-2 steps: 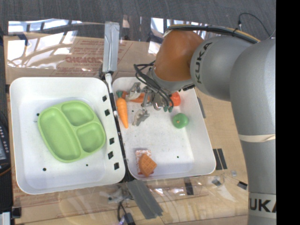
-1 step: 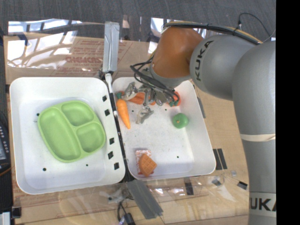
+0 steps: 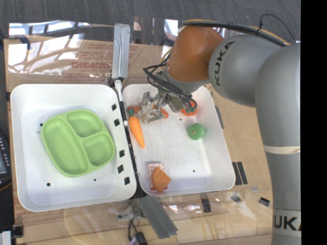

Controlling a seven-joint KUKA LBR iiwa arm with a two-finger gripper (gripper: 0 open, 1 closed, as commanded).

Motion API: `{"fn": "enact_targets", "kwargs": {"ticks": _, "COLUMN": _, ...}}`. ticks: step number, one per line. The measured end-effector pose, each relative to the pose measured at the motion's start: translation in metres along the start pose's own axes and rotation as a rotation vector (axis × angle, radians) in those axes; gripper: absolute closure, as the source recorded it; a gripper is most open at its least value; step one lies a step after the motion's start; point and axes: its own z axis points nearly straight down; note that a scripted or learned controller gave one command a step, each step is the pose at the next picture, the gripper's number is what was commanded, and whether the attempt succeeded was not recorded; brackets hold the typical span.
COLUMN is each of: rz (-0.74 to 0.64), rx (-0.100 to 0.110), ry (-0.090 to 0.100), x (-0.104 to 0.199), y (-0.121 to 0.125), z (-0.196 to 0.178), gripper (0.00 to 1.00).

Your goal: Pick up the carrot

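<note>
The orange carrot (image 3: 136, 131) lies in the right bin (image 3: 204, 167), close to its left wall, pointing toward the near side. My gripper (image 3: 149, 108) hangs over the bin's far left part, just above and to the right of the carrot's thick end. Its metal fingers (image 3: 145, 110) point down toward the bin floor with nothing visibly between them. The grey arm with its orange band reaches in from the right and covers the bin's far rim.
A green round toy (image 3: 196, 131) and an orange-red piece (image 3: 189, 111) lie at the bin's right. A waffle-like toy (image 3: 159, 178) sits near the front. The left bin (image 3: 25, 188) holds a green divided plate (image 3: 77, 142).
</note>
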Motion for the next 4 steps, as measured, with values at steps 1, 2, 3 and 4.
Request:
{"fn": "enact_targets", "kwargs": {"ticks": 1, "rz": -0.267, "rx": 0.001, "ry": 0.000, "x": 0.006, "y": -0.015, "z": -0.216, "gripper": 1.00}}
{"fn": "enact_targets", "kwargs": {"ticks": 2, "rz": -0.291, "rx": 0.002, "ry": 0.002, "x": 0.076, "y": -0.056, "z": -0.298, "gripper": 1.00}}
{"fn": "enact_targets", "kwargs": {"ticks": 3, "rz": -0.295, "rx": 0.003, "ry": 0.002, "x": 0.143, "y": -0.066, "z": -0.340, "gripper": 1.00}}
{"fn": "enact_targets", "kwargs": {"ticks": 4, "rz": -0.296, "rx": 0.002, "ry": 0.003, "x": 0.143, "y": -0.066, "z": -0.340, "gripper": 0.00}}
